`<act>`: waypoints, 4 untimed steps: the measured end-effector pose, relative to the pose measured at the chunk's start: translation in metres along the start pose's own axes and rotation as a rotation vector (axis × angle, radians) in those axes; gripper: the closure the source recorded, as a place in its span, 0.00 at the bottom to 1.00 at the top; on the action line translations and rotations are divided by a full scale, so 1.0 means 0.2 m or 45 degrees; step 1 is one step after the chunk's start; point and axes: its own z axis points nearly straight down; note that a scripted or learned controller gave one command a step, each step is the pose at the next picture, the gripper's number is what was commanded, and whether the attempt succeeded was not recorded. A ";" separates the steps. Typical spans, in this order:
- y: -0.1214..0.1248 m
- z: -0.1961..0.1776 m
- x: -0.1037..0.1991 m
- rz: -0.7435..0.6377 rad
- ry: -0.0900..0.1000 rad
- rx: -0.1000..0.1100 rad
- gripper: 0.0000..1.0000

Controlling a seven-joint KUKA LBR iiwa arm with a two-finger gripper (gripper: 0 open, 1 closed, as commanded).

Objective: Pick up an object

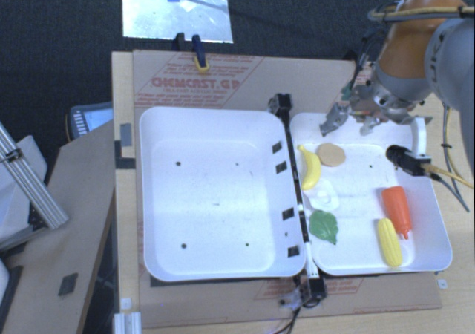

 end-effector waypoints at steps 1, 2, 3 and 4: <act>-0.25 0.40 -0.04 0.003 0.000 0.004 0.00; -0.24 0.34 -0.04 0.002 -0.001 -0.002 1.00; -0.20 -0.38 0.16 -0.005 -0.001 -0.009 1.00; -0.46 -0.92 0.30 -0.003 -0.001 0.001 1.00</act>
